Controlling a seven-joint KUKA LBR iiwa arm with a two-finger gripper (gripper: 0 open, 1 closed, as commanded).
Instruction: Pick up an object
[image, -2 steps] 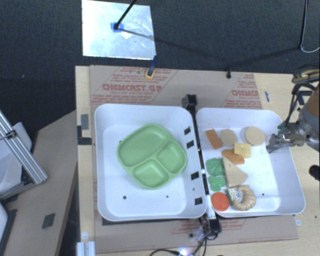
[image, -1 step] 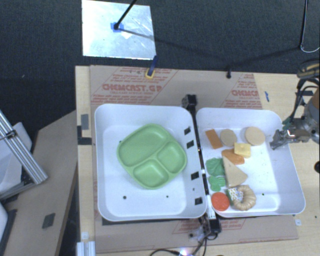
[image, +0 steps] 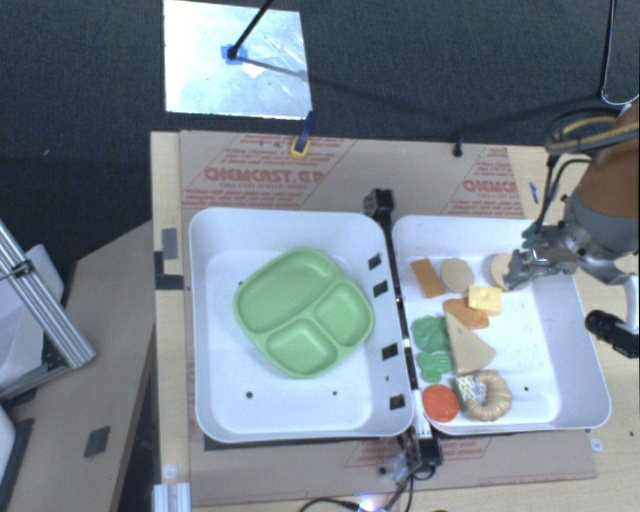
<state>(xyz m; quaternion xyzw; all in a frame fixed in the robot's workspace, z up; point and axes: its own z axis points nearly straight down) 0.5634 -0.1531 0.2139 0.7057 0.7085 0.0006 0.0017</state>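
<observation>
Now tool (image: 517, 272) just right of yellow cheese block (image: 486, 299), apart.

Left bin (image: 215, 300): taken up mostly by the green divided plate (image: 303, 312); bare floor along its near edge and far corners.
Right bin (image: 570, 395): crowded on its left half with toy food, from the orange slab (image: 428, 277) down to the red tomato (image: 440, 402) and bagel (image: 484, 394).
Right bin, right half: open floor near the outer wall.
Far right corner: blocked by the gripper (image: 522, 268), beside the yellow cube (image: 486, 299).
Divider (image: 395, 300): black clips along the shared walls.
</observation>
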